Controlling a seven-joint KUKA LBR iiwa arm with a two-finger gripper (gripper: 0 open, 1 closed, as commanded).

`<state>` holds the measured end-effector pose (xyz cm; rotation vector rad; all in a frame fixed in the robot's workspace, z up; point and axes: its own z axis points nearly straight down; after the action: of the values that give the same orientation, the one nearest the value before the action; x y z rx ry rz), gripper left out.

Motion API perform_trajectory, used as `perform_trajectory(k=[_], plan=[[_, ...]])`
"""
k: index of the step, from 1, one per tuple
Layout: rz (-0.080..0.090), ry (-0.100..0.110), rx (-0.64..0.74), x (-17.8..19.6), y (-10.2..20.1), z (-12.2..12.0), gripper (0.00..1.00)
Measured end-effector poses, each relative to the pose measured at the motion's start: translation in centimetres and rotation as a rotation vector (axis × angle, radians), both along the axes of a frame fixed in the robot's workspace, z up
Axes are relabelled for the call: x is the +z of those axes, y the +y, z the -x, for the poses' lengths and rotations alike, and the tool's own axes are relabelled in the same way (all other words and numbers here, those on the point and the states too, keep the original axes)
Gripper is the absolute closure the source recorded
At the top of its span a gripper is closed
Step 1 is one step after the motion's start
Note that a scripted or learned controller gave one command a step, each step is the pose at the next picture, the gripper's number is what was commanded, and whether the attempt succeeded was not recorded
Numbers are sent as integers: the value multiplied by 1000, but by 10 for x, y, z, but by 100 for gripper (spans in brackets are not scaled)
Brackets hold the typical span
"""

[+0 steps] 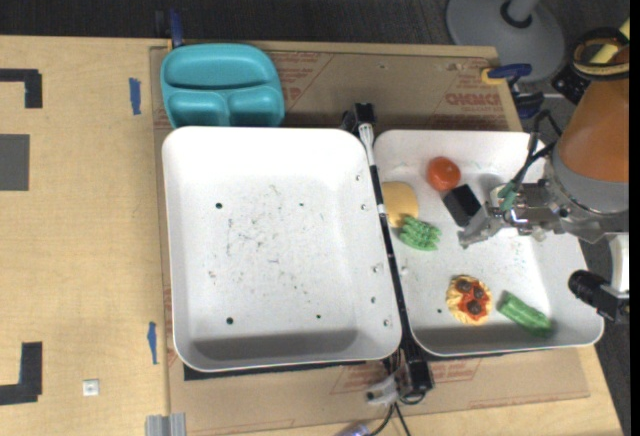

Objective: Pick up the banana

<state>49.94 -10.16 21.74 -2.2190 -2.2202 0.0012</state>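
The banana (400, 199) is a pale yellow piece lying in the right bin (560, 336), close to its left wall. My gripper (497, 215) hangs over the middle of that bin, to the right of the banana and apart from it. Nothing shows held in it. The arm with its orange band (600, 139) comes in from the right edge.
Also in the right bin are an orange ball (443, 172), a ridged green piece (420, 235) just below the banana, a small pizza toy (470, 297) and a green vegetable (525, 312). The left bin (180, 224) stands beside it. A teal divided tray (222, 84) sits behind.
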Motion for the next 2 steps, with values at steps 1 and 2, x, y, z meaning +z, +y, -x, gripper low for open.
perform_trajectory(k=[1, 2], plan=[[0, 0, 76, -33, 76, 20, 0], [-1, 0, 622, -33, 134, 20, 0]])
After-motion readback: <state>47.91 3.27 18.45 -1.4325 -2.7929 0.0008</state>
